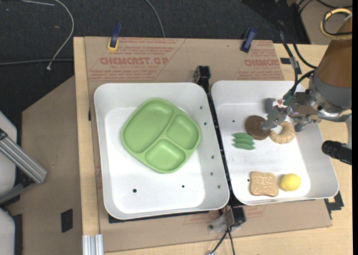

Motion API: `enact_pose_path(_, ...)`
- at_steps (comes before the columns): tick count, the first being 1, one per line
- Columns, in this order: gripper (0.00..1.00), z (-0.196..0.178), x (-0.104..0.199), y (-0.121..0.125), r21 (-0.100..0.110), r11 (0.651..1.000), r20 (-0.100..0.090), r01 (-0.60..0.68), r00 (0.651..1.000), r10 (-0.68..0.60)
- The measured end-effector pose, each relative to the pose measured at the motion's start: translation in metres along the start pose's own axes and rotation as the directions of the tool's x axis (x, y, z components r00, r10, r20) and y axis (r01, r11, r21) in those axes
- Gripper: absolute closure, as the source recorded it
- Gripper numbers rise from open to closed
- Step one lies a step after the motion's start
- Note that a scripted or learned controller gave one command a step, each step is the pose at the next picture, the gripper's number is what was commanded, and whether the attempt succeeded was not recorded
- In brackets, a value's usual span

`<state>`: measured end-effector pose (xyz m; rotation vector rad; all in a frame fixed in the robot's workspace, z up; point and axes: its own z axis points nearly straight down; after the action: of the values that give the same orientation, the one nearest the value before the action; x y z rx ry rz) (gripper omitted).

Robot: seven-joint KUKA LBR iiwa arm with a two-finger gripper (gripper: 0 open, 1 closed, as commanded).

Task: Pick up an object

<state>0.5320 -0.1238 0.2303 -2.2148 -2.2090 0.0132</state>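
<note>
Although I look closely, I cannot tell from this slanted view how the gripper (278, 118) is set, or whether it has anything; it hangs low in the right bin (235, 94), and its tip is over the place where the brown round piece (257, 127) and the pale curved pastry (283, 133) meet. I judge that one of these two is the target. Both look like small toy food, so probably light and hard, with a smooth skin that may slip. The pastry is a crescent, and I would close across its thick middle, not on the ends. The brown piece looks flat, so I would take it by its edges. Just beside it on the left lie the green beans (244, 141), which could be pushed. The cracker (263, 184) and the lemon (290, 182) rest near the front wall, apart from the tool. The green divided plate (161, 135) lies in the left bin (112, 153).
</note>
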Motion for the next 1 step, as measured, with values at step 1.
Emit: enact_pose_path(1, 0.00, -0.0069, 0.0004, 0.0025, -0.014, 1.000, 0.002, 0.003, 1.000, -0.003)
